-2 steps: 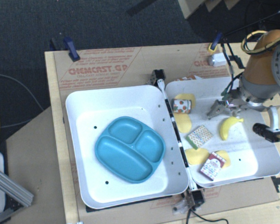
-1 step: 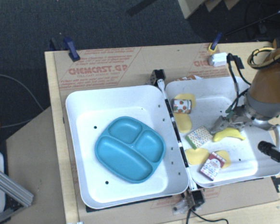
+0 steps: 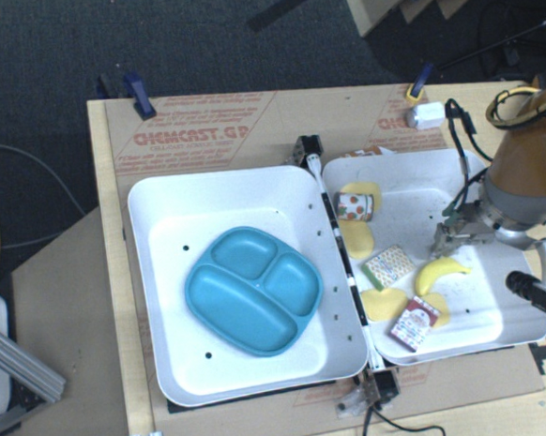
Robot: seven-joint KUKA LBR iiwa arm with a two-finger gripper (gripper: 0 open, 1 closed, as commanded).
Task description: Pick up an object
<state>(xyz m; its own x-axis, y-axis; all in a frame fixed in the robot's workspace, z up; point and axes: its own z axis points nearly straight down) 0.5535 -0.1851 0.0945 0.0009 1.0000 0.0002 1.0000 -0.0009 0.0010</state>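
Observation:
The right bin (image 3: 411,178) holds several small items. A yellow banana (image 3: 439,273) lies near its middle right. A green and white box (image 3: 388,266) sits to the banana's left, and a red and white packet (image 3: 415,323) lies near the front wall. A small printed cup (image 3: 355,204) and a yellow piece (image 3: 358,240) rest by the left wall, with another yellow piece (image 3: 383,302) further forward. My gripper (image 3: 446,233) reaches in from the right and hangs low just above the banana's far end. Nothing shows between its tips.
The left bin (image 3: 160,221) carries a blue divided plate (image 3: 251,289). The grey arm with its orange band (image 3: 524,160) covers the right bin's right side. Cables (image 3: 464,131) and a white plug (image 3: 427,116) lie behind the right bin on the cardboard bench.

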